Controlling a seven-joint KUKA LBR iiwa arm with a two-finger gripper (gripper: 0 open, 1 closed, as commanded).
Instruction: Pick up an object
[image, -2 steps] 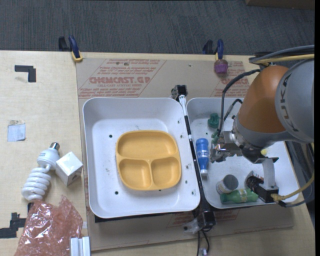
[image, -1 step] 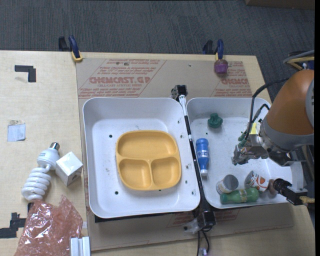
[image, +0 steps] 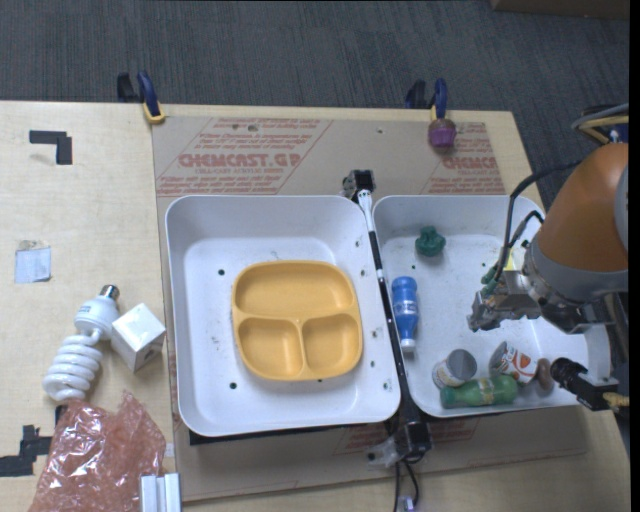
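You can read "CHEMCAST G P" in red on the brown sheet behind the bins. Your tool hangs low in the right bin, above the green bottle; its state I cannot tell. The blue bottle's label is unreadable.

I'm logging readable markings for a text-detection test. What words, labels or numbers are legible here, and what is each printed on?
"CHEMCAST G P": red print, repeated, on the brown protective sheet behind the left bin; its smaller lines are too blurred to read.
Same red print on the sheet's right part: partly covered, unreadable.
Blue bottle, green bottle and small carton in the right bin: labels too small to read.
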